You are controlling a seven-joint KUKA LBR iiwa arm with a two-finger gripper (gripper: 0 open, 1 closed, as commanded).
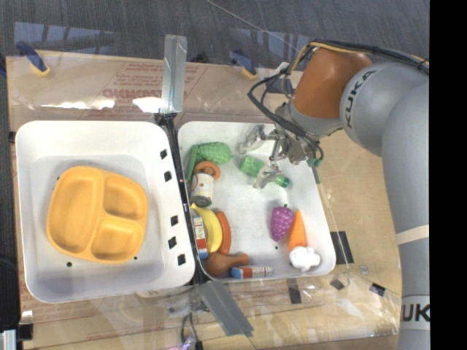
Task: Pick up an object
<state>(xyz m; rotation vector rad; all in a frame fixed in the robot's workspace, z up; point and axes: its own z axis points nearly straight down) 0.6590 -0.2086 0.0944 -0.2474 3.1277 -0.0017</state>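
Claw [264, 160] low in the right bin [321, 217], at its far end, fingers spread wide and holding nothing. Small green piece [252, 166] right between the fingertips, touching or nearly so; nearest thing by far. Its exact shape too small to tell, so no clear long axis to line up on. Another green bit [282, 182] just beside the claw, toward the bin's near wall. Larger green toy [211, 152] farther out to the claw's left-bin side, clear of the fingers. Grapes [282, 222] and carrot [297, 230] well below the claw, toward the near wall. Likely next: closing straight onto the green piece, no sideways shift needed. Risk: piece squirting out from a shallow pinch.
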